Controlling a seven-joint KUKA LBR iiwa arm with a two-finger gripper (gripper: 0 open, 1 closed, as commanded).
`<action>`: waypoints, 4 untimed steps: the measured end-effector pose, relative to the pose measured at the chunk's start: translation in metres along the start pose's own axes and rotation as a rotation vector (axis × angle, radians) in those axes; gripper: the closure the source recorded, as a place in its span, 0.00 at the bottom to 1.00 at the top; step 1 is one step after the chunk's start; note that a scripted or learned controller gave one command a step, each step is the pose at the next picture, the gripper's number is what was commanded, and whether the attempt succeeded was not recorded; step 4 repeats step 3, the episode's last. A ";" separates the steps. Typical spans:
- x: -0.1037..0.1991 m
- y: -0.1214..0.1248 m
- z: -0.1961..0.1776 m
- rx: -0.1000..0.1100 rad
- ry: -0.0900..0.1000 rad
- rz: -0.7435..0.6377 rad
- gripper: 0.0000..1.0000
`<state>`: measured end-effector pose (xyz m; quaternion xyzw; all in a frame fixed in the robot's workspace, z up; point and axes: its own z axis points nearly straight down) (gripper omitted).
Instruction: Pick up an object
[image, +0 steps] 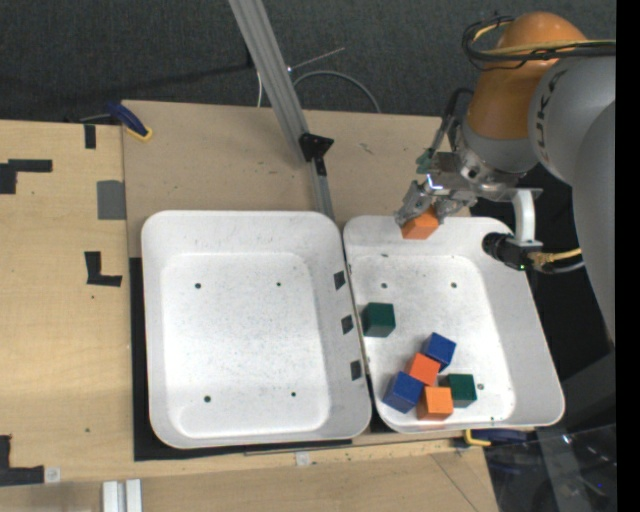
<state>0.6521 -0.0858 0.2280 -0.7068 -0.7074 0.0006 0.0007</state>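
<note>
The end effector (425, 208) hangs over the far rim of the right bin (520, 300), its metal fingers closed around a small orange block (421, 225), a matte cube with crisp edges held clear of the bin floor. The fingers are partly lost against the wrist's clutter, so their outline is hard to trace. Both bins are shallow, rounded white trays with speckled floors. On the right bin's floor a dark green cube (378, 319) sits alone; nearer the front, blue, orange and green cubes (430, 378) crowd together, touching. The left bin (160, 300) rests on the tan wooden desk (60, 330), where a grey metal strut (275, 75) slants across behind.
</note>
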 end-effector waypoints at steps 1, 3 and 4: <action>0.049 -0.010 -0.010 0.000 0.002 -0.005 1.00; 0.158 -0.040 0.004 0.003 0.001 -0.006 1.00; 0.158 -0.040 0.004 0.003 0.001 -0.006 1.00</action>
